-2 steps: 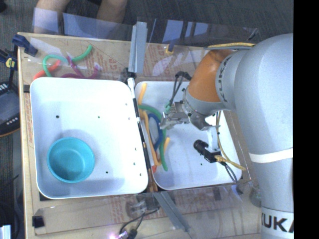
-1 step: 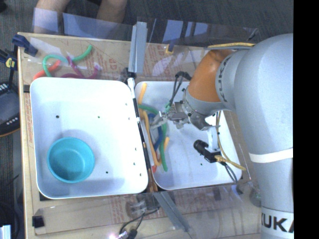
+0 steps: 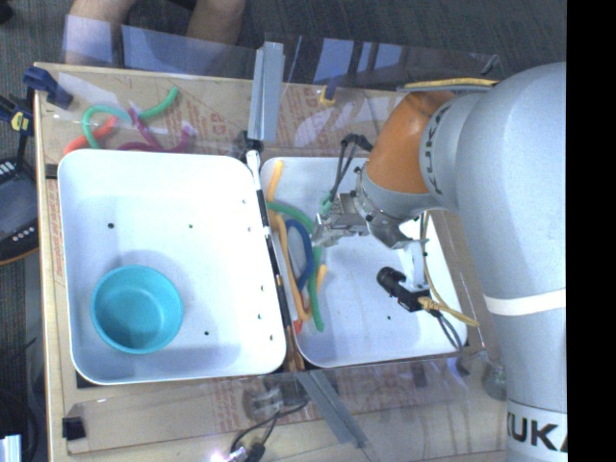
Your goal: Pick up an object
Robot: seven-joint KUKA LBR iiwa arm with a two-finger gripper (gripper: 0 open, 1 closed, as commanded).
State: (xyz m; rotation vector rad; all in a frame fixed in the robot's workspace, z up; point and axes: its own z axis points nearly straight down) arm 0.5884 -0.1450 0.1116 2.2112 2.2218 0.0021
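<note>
1. Fingers of the gripper sit low in the right bin, at its left part; their spread cannot be told from this slanted view, and nothing is seen clamped between them.
2. Target — a bundle of flexible tubes lies along the right bin's left wall, just left of the fingertips and near touching them.
3. Long axis of the bundle runs from the bin's far edge toward its near edge, roughly parallel to the wall; a grasp across that axis looks the likelier to succeed.
4. Appearance: thin, bent strands in green, blue, yellow and orange, loosely tangled — probably soft and apt to slip or drag neighbours along.
5. Left bin holds a turquoise bowl, well apart from the arm.
</note>
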